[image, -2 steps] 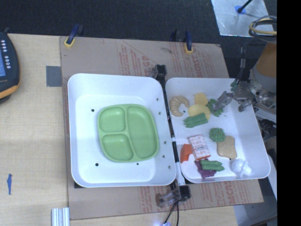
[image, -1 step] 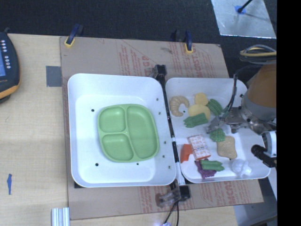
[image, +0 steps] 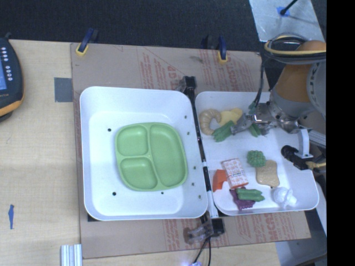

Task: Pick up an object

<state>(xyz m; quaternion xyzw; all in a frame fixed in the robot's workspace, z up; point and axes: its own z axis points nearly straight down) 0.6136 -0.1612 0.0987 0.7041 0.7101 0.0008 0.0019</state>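
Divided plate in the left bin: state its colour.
Light green; the divided plate shows plainly in the camera view.

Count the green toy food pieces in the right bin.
3, perhaps more under the hand: a green piece near the bin's top beside the hand, a broccoli-like piece mid-bin, and a green piece on a purple item near the bottom.

**One fixed camera, high above the desk**

It looks down at a slant on the desk (image: pixel 39 165), far enough to frame both white bins: left bin (image: pixel 94 198) toward 9 o'clock, right bin (image: pixel 302 201) toward 3 o'clock, where the arm (image: pixel 297 82) enters.
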